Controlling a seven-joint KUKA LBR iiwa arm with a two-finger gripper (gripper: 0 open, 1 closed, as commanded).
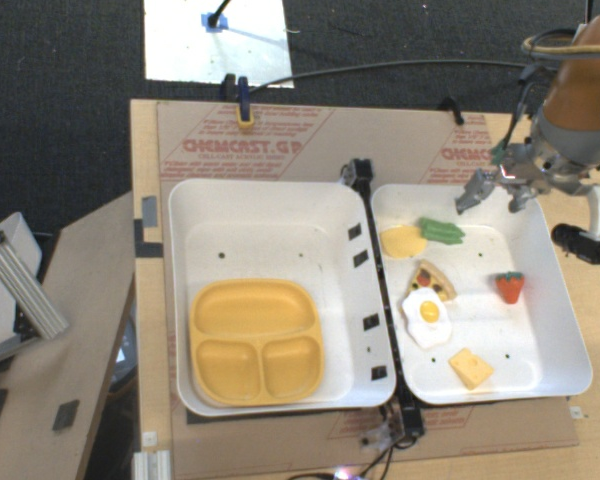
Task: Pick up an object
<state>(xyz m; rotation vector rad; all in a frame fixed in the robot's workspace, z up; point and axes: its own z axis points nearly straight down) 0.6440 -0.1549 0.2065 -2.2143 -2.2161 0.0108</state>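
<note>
Two white bins sit side by side on a bench. The left bin (230, 218) holds a yellow divided tray (257, 341). The right bin (555, 308) holds small play foods: a fried egg (427, 317), yellow piece (403, 240), cheese wedge (471, 368), green pod (441, 231), pizza slice (435, 280) and strawberry (510, 286). The arm (580, 93) hangs over the right bin's far edge. Its gripper (496, 194), fingers spread and empty, hovers above the rim, nearest the pod. Nothing is lifted; the reach, grasp and lift all appear left to do.
</note>
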